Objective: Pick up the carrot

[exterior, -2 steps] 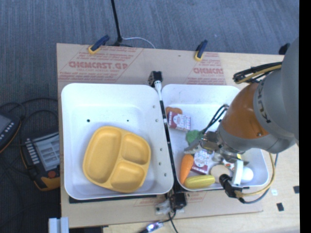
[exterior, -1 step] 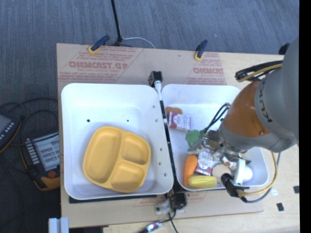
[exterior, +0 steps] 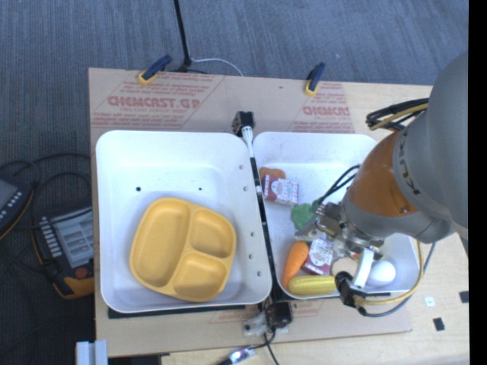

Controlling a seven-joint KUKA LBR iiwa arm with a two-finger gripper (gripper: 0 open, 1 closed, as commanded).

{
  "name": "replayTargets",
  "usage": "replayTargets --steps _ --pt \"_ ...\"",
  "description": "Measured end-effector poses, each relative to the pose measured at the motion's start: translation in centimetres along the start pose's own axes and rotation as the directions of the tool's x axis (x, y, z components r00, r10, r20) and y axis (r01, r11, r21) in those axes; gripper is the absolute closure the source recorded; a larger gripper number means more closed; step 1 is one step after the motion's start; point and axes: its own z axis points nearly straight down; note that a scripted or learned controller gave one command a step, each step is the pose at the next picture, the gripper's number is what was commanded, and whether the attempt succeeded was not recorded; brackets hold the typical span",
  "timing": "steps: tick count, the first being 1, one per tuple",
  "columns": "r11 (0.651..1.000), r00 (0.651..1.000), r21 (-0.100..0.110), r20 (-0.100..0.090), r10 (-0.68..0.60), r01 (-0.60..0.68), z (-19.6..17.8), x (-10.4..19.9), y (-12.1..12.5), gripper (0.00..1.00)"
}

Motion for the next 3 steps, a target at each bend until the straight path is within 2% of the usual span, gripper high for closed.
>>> replayTargets --steps 1,2,3 --pt "0.967 0.967 -0.007 0.001 0.253 -0.253 0.0 0.3 0.0 1.00" --pt "0.870 0.870 0.000 0.003 0.493 -0.493 0.1 0.5 1.0 1.00" --pt "0.825 0.825 0.001 0.005 0.565 -0.565 0.1 0.6 1.3 1.00"
